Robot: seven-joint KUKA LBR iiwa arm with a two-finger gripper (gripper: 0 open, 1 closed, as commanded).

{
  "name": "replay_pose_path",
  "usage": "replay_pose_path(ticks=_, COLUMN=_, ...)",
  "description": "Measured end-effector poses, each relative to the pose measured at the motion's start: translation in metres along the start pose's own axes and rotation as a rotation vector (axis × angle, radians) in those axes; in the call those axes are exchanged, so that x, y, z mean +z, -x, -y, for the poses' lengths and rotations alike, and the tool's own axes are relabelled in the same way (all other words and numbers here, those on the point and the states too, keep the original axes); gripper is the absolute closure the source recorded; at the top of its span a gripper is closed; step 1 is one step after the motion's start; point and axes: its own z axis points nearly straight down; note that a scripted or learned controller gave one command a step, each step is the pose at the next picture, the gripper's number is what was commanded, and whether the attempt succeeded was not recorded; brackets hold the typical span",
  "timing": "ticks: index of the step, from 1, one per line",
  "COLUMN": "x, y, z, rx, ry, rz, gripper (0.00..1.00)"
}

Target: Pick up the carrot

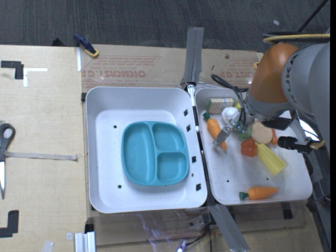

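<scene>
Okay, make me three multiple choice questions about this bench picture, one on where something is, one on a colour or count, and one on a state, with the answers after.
1. Where does the blue divided plate lie?
A. In the left bin
B. In the right bin
C. On the cardboard

2. How many carrots lie in the right bin?
A. None
B. Two
C. Five

3. How does the carrot by the bin's near edge lie?
A. Standing upright
B. Flat on the bin floor
C. On the plate

Answers: 1 A, the plate sits in the middle of the left bin. 2 B, one carrot by the gripper, another near the front. 3 B, it lies lengthwise on the floor.
</scene>
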Motion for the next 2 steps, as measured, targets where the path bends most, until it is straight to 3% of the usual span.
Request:
replay_pose_path(ticks=1, x=-0.010, y=0.001, z=-0.002, rx=-0.004, ry=0.005, rz=0.009, gripper=1.00)
replay_pose_path(ticks=2, x=-0.103, y=-0.041, z=-0.060, rx=0.060, ry=0.012, rz=0.011, gripper=1.00)
